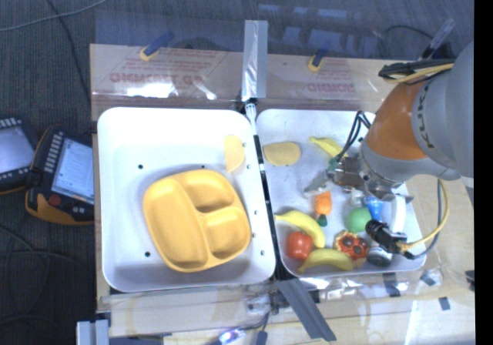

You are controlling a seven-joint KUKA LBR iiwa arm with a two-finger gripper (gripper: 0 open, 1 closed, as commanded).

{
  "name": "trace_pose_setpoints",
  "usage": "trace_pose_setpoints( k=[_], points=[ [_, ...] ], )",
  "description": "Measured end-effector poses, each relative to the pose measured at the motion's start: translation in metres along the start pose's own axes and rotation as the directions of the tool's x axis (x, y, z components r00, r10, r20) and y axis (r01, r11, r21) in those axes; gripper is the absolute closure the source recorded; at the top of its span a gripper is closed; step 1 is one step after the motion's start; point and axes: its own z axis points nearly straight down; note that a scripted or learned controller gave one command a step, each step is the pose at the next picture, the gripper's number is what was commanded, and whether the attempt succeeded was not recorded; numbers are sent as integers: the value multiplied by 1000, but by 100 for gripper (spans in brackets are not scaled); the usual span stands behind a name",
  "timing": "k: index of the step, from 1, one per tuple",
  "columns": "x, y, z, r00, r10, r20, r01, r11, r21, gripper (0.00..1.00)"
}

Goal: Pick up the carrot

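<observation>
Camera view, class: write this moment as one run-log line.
task: pick up carrot | carrot: lying in right bin | gripper: just above it | held: no

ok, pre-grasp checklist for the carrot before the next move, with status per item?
1. Carrot in view in the right bin: ok.
2. Carrot free of neighbours: not ok, a banana lies just below it.
3. Gripper near the carrot: ok, it hangs just up and right of it.
4. Carrot between the fingers: not ok, it lies apart on the bin floor.
5. Fingers open for the grasp: cannot tell.
6. Yellow tray out of the way: ok, it sits in the left bin.
</observation>
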Motion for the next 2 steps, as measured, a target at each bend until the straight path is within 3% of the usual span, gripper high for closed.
trace_pose_setpoints(
  k=[1, 2],
  points=[
    [0, 0, -9, 1000, 0, -2, 0, 1000, 1, 100],
    [76, 1, -90, 995, 95, 2, -95, 995, 1, 100]
  ],
)
